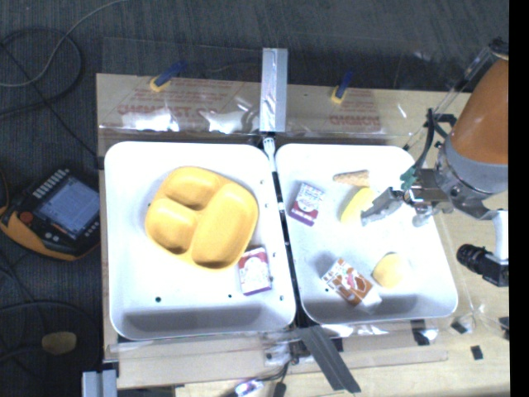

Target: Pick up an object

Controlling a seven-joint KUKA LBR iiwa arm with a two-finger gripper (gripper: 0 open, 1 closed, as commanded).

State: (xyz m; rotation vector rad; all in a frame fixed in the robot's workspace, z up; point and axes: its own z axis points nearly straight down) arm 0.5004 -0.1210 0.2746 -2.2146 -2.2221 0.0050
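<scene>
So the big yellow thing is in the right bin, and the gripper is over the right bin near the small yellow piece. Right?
Not quite. The camera view shows the big yellow thing lying in the left bin, not the right one. The rest holds: the gripper is over the right bin, close beside the small yellow piece.

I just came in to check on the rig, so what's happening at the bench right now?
The arm reaches in from the right, its gripper hovering open over the right bin, beside a yellow wedge. It holds nothing yet. That bin also has a small purple-and-white packet, a thin tan stick, a red-and-white packet and a yellow lump. The left bin holds a big yellow mould and a pink-and-white packet.
</scene>
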